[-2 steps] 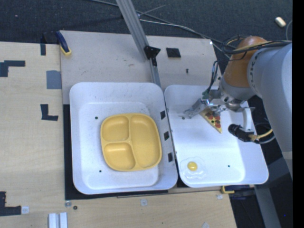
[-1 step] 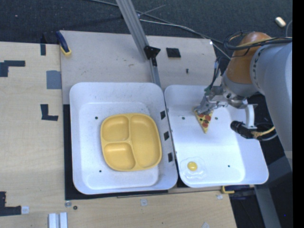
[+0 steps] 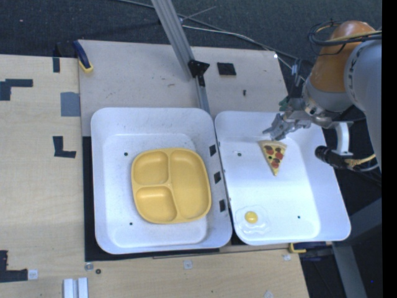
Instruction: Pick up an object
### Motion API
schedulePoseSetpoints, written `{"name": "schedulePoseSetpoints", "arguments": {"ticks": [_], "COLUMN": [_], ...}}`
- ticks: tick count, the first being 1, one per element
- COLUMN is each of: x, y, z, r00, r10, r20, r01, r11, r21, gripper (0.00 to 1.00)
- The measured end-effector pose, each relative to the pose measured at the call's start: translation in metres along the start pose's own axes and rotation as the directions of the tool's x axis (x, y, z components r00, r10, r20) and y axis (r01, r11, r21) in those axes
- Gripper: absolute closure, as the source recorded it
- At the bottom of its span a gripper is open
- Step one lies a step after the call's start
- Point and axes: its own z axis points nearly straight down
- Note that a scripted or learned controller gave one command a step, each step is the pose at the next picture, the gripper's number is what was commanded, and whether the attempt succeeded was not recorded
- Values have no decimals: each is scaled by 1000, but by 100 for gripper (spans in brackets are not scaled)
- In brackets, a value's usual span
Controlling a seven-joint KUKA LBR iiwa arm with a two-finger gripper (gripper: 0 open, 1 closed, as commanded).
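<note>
A toy pizza slice [image 3: 273,156] lies in the right bin [image 3: 310,191], its point toward the front. A toy fried egg [image 3: 252,220] rests near that bin's front left corner. A yellow divided plate [image 3: 170,184] sits in the left bin [image 3: 111,166]. My gripper [image 3: 277,128] hangs over the back of the right bin, just above and behind the pizza's crust end. Nothing shows between its fingertips.
The two white bins stand side by side on a black mat. A slanted metal pole [image 3: 177,33] rises behind them. A blue and yellow clamp [image 3: 82,56] sits at the bench's back left.
</note>
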Motion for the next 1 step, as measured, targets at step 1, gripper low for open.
{"name": "schedulePoseSetpoints", "arguments": {"ticks": [1], "x": [-2], "y": [-5], "z": [-61], "r00": [1000], "r10": [0], "r20": [1], "r01": [0], "r11": [1000], "r21": [0], "gripper": [100]}}
